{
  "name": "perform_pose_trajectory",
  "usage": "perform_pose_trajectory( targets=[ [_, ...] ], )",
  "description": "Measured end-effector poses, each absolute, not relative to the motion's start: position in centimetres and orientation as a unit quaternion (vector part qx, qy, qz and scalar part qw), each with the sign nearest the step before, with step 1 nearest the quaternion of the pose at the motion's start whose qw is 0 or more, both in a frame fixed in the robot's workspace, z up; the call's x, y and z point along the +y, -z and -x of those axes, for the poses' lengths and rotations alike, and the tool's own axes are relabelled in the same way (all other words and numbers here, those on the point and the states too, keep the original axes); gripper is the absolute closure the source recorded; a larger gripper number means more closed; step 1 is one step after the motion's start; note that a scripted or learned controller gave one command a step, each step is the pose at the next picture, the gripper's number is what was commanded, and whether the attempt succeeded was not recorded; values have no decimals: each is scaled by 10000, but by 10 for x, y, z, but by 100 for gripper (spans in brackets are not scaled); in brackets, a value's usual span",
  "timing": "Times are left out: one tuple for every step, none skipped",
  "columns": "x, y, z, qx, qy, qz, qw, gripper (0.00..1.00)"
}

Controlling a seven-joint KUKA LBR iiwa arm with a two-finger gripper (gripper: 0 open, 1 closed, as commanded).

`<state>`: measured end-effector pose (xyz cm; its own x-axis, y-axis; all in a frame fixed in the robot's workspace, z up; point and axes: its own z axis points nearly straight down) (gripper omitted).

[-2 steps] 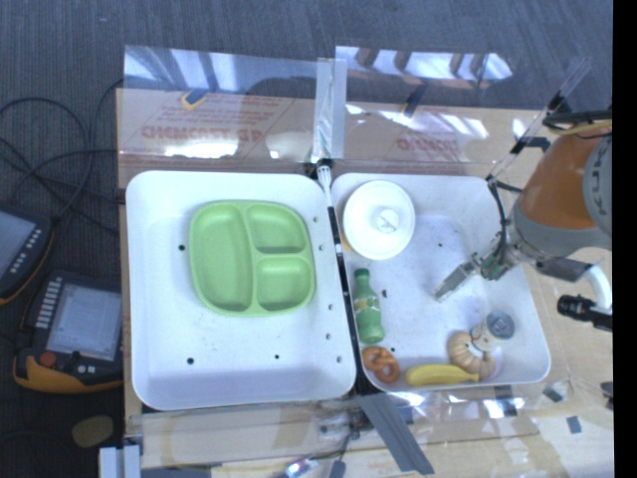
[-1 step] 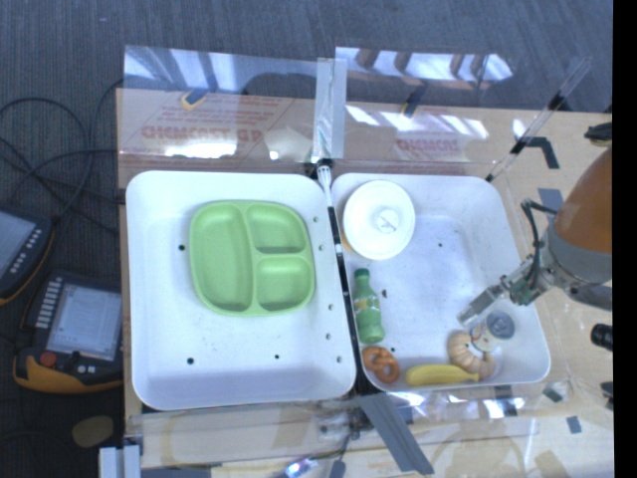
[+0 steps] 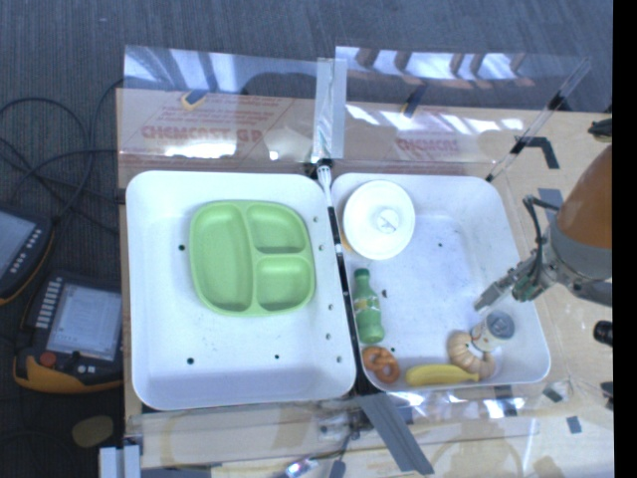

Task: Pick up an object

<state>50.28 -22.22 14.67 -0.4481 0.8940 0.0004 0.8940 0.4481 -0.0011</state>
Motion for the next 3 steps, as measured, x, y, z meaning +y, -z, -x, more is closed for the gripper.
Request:
perform_pose_trajectory(
  targets=[
    [-222, -147, -503, -8509, -4, 5253, 5, 0],
    [-215, -90, -490, -8466, 59, 5323, -12, 0],
    [-217, -100, -492, -8467, 52, 5320, -63, 100]
  ],
)
